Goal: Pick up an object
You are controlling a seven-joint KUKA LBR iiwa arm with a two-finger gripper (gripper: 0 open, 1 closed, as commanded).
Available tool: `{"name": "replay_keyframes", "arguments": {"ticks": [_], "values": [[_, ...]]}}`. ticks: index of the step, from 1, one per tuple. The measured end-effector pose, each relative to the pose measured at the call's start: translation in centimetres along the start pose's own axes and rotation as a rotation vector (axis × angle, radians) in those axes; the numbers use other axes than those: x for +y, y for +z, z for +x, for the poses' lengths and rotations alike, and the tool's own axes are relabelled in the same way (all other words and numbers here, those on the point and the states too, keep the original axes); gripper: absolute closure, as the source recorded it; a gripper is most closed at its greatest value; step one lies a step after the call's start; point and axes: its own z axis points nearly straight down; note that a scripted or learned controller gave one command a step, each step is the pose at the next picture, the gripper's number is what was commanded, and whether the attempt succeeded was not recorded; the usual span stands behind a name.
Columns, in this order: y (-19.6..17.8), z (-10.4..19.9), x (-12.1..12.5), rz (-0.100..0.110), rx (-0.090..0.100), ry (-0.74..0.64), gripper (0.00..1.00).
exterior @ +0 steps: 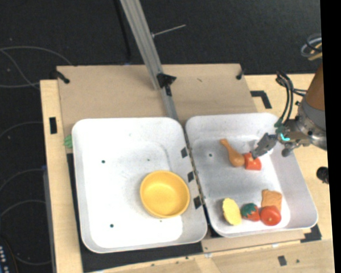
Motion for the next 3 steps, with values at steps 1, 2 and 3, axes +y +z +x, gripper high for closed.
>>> {"name": "replay_keyframes", "arguments": {"ticks": [1, 2, 3], "values": [[5.9, -0.8, 0.4, 0.006, -0.003, 0.004, 0.00], [10.2, -0.7, 0.7, 0.005, -0.003, 0.006, 0.00], [13.5, -0.9, 0.7, 0.004, -0.004, 0.005, 0.00]]}}
